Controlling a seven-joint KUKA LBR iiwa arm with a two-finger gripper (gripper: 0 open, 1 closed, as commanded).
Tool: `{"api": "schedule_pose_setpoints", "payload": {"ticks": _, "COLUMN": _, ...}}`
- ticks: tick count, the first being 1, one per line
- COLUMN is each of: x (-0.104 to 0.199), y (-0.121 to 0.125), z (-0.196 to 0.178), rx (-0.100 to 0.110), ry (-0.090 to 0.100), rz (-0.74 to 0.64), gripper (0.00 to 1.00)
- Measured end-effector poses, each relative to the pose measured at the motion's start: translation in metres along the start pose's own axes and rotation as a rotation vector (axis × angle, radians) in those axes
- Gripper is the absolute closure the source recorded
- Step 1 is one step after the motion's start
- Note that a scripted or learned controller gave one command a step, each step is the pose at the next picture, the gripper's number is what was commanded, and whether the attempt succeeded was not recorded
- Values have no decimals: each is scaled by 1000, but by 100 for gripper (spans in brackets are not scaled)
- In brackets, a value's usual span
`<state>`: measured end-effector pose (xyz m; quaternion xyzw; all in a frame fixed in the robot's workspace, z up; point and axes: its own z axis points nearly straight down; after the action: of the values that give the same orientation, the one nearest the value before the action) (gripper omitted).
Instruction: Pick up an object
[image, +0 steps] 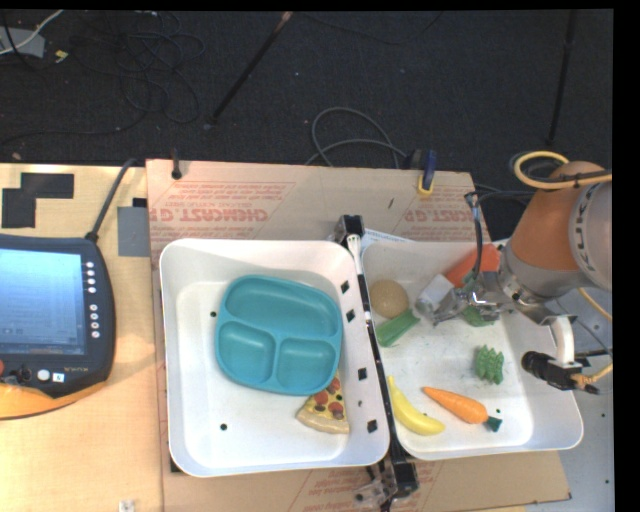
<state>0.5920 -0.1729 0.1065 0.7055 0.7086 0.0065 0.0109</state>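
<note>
My gripper (447, 303) reaches in from the right and sits low in the right bin (545, 432), near its upper middle. Just to its left lie a beige round ball (389, 297) and a green pickle-shaped toy (397, 328). An orange object (462, 268) shows behind the gripper, partly hidden by it. A small green piece (481, 319) peeks out under the wrist. Further toward the front lie a green broccoli (488, 364), a carrot (456, 403) and a yellow banana (413, 413).
The left bin (190, 420) holds a teal divided plate (279, 334) and a pizza slice (325, 410) at its lower right. A ridge separates the two bins (362, 340). A tablet-like screen (50, 310) stands on the bench at the far left.
</note>
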Motion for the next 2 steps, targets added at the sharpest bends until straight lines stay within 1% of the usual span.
{"api": "schedule_pose_setpoints", "payload": {"ticks": 1, "x": -42, "y": -38, "z": 18, "rx": 28, "ry": 5, "rz": 7, "gripper": 0}}
{"api": "schedule_pose_setpoints", "payload": {"ticks": 2, "x": -41, "y": -37, "z": 18, "rx": 27, "ry": 7, "rz": 6, "gripper": 0}}
